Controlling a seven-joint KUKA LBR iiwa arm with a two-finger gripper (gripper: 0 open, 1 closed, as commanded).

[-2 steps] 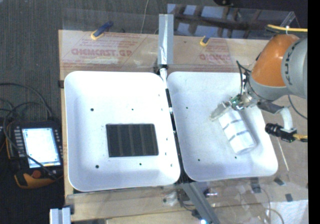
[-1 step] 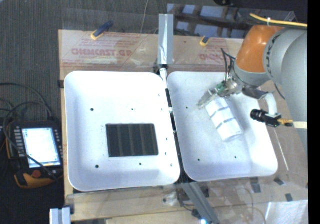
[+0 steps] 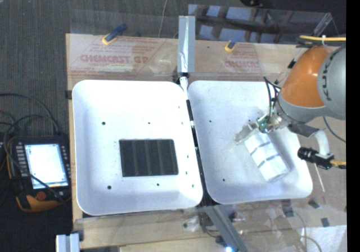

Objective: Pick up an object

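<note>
You see a clear, boxy plastic packet (image 3: 268, 157), pale and glossy with faint bands, lying tilted in the right bin (image 3: 225, 183) near its right wall. The gripper (image 3: 260, 127) sits at its upper end; its state can't be told.

Two white bins (image 3: 84, 149), one dark ridged block (image 3: 148, 157), one clear packet (image 3: 267, 155)

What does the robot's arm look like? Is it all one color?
No. The arm is mostly smooth grey, with a big rounded orange band above the wrist. Thin dark cables run along its side. The gripper at its tip is pale metal with a small greenish spot where it joins the wrist.
</note>
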